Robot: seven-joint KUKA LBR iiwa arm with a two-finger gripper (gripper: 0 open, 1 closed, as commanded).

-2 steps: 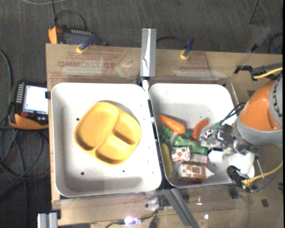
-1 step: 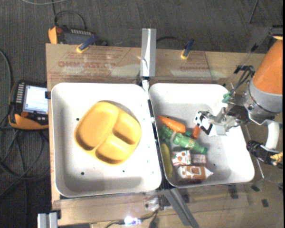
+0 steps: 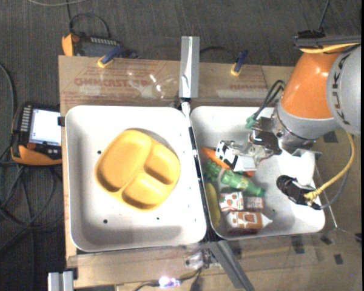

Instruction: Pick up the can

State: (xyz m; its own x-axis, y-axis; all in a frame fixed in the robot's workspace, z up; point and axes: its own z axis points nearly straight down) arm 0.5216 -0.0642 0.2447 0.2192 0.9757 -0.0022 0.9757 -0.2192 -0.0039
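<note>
1. Camera view, surroundings. The reference landmark is the green bottle [image 3: 235, 181], which lies in the right bin [image 3: 303, 223].
2. An orange carrot [image 3: 212, 157] lies just above-left of the bottle, touching or nearly touching it.
3. A yellow item [image 3: 212, 200] lies below-left of the bottle, along the bin's left wall.
4. A red-and-white carton [image 3: 232, 200] sits directly below the bottle. A brown carton [image 3: 246, 222] sits below that one.
5. The left bin [image 3: 79, 223], well left of the bottle, holds a yellow divided plate [image 3: 139, 168].
6. The arm [image 3: 318, 96] reaches in above-right of the bottle. It covers the right bin's upper right part.
7. The gripper [image 3: 253, 148] hangs just above the bottle. Whether it is released or clenched cannot be told.
8. Task thing. Which item is the can cannot be told with certainty. A black-and-white item [image 3: 228, 153] sits just above the bottle, against the gripper's left side. It is too small and blurred to give its long axis or heading.
</note>
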